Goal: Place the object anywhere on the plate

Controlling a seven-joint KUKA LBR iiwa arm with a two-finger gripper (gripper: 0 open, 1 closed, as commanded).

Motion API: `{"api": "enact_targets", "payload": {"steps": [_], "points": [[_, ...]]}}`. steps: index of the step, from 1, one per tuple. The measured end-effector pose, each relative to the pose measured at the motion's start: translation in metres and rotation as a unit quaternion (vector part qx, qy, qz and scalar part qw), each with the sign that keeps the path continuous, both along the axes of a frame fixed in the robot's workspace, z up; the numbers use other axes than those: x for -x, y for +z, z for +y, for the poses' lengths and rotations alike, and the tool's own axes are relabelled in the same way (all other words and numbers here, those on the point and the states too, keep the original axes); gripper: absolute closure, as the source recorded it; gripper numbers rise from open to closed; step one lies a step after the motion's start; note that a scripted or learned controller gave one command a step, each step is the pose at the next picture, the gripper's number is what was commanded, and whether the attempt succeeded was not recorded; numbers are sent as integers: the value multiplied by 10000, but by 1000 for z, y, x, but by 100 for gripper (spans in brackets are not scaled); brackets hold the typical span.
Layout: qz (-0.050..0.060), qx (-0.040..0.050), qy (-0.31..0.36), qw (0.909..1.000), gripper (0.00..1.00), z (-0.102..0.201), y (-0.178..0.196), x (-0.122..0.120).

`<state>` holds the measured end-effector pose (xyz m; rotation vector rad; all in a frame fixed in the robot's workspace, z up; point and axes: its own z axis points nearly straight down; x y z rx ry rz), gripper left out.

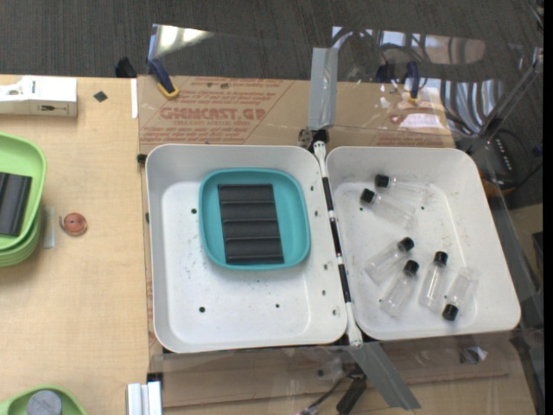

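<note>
Six clear vials [406,258] clustered in right bin [484,188]; risk: slippery, rolling, double pick, missing teal plate [255,219]. End effector state: cannot tell.

At the view's right edge, beyond the bench, a bundle of grey cables [473,102] hangs beside a dark slanted fixture [511,169]; both are blurred. Whether either belongs to the arm cannot be told; no joint or wrist pose can be read from them.

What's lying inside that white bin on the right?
The right bin holds six small clear bottles with black caps, scattered on their sides. Nothing covers them.
</note>
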<state>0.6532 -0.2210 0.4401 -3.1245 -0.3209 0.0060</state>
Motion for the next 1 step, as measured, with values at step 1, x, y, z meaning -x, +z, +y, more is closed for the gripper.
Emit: {"api": "enact_targets", "payload": {"steps": [1], "points": [[4, -2, -7, 10000, 0, 0, 0, 1]]}}
